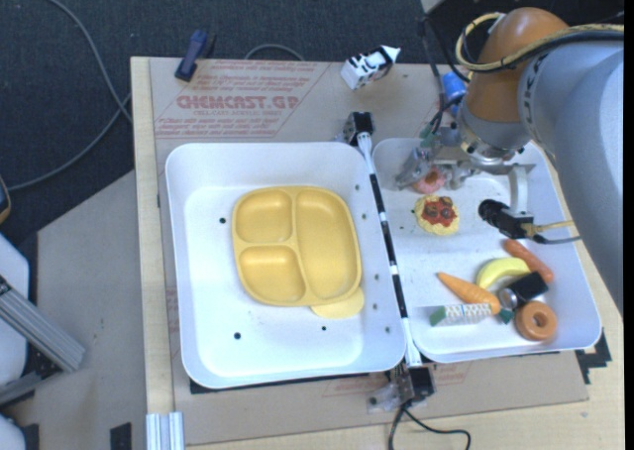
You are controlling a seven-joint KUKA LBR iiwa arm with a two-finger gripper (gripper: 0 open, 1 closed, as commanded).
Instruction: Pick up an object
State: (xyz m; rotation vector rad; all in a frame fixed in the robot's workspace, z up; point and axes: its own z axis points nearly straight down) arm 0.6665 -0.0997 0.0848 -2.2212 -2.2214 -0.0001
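Seen from the camera view above the bench, the gripper [434,174] hangs low over the far left corner of the right bin [451,258], with the grey arm and its orange band reaching in from the right. A small pink piece [429,181] lies directly at the gripper's tip in that same corner. I cannot tell whether the jaws are wide, narrow or closed on it, nor whether they touch it at all.

Just nearer than the pink piece, apart from it, sits a round yellow tart with red spots [438,214]. Toward the near right corner of this bin the other toys crowd together: a carrot [467,288] lying aslant, a banana [498,270] just beyond it, an orange sausage-like piece [529,258] by the right wall, a small black block [527,286] beside the banana, and a brown doughnut [537,320] closest to the corner. A green and white stick [460,314] lies along the near edge, just beside the carrot's tip.

The left bin [198,240] carries a yellow divided plate [295,244] at its centre, with a flat yellow piece [339,308] showing from under the plate's near right corner.

On the bench beyond the bins, a blue object [191,55] lies at the far left corner and a black-and-white object [369,65] near the far edge's middle.
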